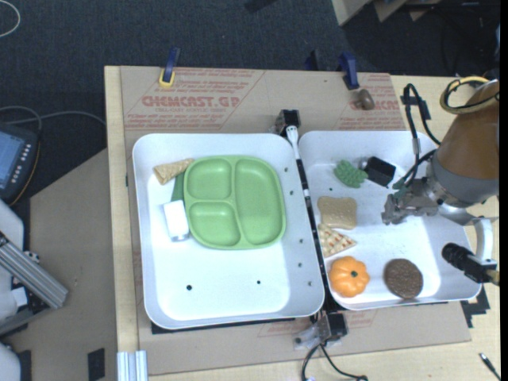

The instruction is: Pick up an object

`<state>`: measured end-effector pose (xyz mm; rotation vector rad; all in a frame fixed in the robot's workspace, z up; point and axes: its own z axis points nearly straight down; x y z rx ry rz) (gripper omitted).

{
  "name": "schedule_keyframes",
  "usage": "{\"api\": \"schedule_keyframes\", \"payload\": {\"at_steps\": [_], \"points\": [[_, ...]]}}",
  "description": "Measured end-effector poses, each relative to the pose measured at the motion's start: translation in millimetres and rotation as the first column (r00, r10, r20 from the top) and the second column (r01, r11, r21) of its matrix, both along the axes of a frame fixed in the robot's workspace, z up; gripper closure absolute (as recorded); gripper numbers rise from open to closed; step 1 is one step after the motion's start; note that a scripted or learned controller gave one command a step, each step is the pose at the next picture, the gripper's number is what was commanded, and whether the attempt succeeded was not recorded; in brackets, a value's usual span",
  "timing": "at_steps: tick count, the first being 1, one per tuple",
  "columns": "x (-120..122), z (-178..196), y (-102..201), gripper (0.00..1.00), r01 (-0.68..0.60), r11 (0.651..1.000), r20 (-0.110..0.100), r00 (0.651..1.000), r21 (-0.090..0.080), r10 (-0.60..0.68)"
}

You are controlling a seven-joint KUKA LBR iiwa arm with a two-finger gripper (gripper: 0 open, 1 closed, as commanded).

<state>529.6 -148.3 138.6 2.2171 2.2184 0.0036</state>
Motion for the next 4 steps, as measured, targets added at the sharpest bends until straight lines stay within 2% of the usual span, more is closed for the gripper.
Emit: {"api": "schedule_keyframes", "payload": {"at_steps": [1,2,3,4], "points": [[2,59,-10,1.00,0.001,1.000,0.002,1.000,-0.001,-0.001],[4,88,-10,1.00,-0.001,1.000,0.001,1.000,0.000,0.001],[10,98,46,1.00,-0.006,1.000,-0.001,1.000,0.003,0.006],[18,80,104,1.00,-0.005,1.000,-0.009,1.000,0.005,0.005]]}}
